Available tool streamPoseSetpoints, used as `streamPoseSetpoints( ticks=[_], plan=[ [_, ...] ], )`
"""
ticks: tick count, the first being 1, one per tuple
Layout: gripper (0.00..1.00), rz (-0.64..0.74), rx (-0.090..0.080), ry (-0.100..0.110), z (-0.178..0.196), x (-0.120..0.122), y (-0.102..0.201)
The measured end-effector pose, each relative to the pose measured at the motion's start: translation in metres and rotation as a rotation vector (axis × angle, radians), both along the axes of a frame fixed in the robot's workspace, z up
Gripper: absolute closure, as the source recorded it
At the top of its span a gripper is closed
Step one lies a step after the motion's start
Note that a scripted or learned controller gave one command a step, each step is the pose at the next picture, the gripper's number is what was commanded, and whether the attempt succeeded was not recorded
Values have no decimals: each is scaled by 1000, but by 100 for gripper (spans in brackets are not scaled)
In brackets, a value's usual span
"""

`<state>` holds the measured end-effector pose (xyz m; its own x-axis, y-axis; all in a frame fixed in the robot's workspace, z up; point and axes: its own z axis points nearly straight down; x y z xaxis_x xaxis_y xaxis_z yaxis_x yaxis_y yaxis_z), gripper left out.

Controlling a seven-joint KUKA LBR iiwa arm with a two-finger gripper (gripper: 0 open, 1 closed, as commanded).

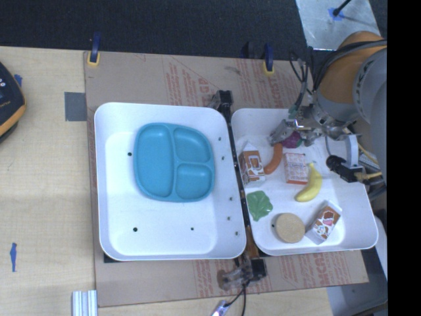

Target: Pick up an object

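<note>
Tan bench (46, 176), dark floor (164, 5) beyond, gripper (294, 129) grip unclear over right bin (358, 232)

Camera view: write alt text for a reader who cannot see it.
A grey robot arm reaches from the right, its gripper over a purple object at the back of the right bin, which holds toy food. The left bin holds a blue divided plate.

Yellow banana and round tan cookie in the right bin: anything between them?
Nothing: the camera view shows bare white bin floor between the yellow banana and the round tan cookie.
</note>
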<state>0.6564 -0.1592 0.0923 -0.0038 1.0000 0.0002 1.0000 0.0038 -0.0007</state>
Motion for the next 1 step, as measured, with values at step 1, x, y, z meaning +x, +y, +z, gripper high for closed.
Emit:
streamPoseSetpoints(
  ticks=[1],
  plan=[
    [100,3,1,10,10,-2,-1]
  ],
)
